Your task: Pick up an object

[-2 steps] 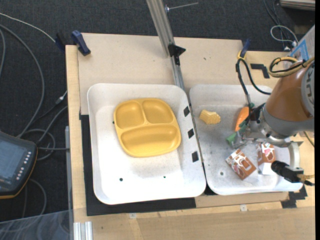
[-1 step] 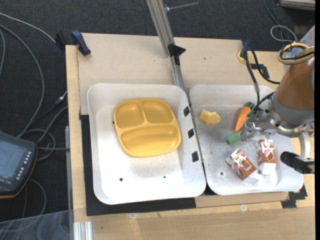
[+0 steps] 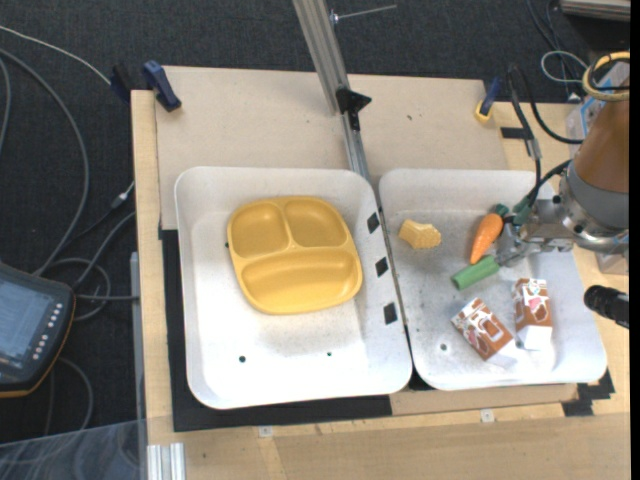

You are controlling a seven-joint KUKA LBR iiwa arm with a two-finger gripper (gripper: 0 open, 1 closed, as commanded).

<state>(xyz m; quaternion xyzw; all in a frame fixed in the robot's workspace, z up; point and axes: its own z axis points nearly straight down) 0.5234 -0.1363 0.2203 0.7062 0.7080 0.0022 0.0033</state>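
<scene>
The wooden bench point(image 3: 250, 118) carries two white bins, one point(image 3: 200, 298) at nine o'clock, the other point(image 3: 440, 193) at three o'clock.

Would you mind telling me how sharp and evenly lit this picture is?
Camera view: soft, even light with faint shadows; the yellow plate and carrot look crisp; mild glare whitens the right bin; the arm at the frame edge is slightly blurred.

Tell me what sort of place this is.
Probably a robotics lab test bench: two white bins clamped on a board, toy food such as a carrot and a yellow divided plate, loose cables on dark carpet, and a teach pendant.
</scene>
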